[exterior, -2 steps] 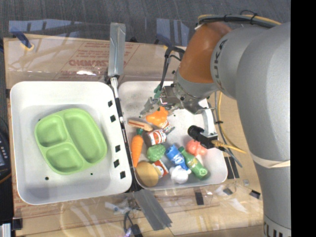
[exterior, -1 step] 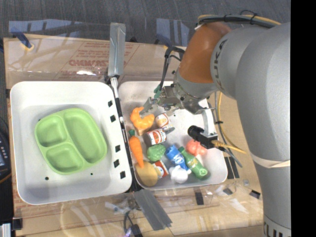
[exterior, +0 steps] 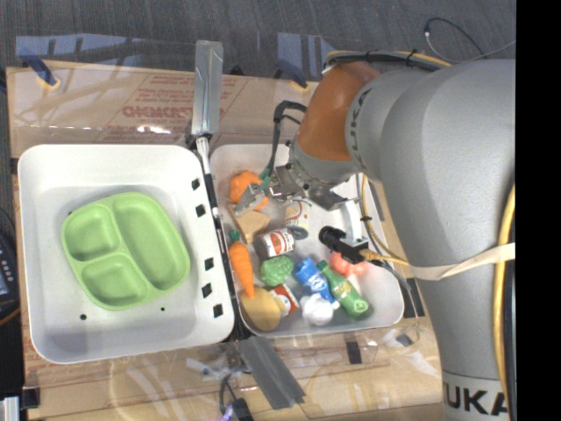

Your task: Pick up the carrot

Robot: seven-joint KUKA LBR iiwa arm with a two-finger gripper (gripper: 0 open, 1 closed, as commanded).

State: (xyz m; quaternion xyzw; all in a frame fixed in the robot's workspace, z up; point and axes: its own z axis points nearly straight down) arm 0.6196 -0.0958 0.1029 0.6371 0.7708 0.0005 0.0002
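Carrot (exterior: pixel 241 268) lay along the right bin's (exterior: pixel 390 310) left wall, w/ the claw (exterior: pixel 260 195) near but above it, over an orange toy (exterior: pixel 244 185), prob. lining up a descent; claw's state I couldn't tell.

Orange carrot (exterior: pixel 241 268), flat along right bin's left wall

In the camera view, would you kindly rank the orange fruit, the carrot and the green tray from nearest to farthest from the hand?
1. Orange fruit, right beside the hand.
2. Carrot, lower, along the right bin's left wall.
3. Green tray, across in the left bin.
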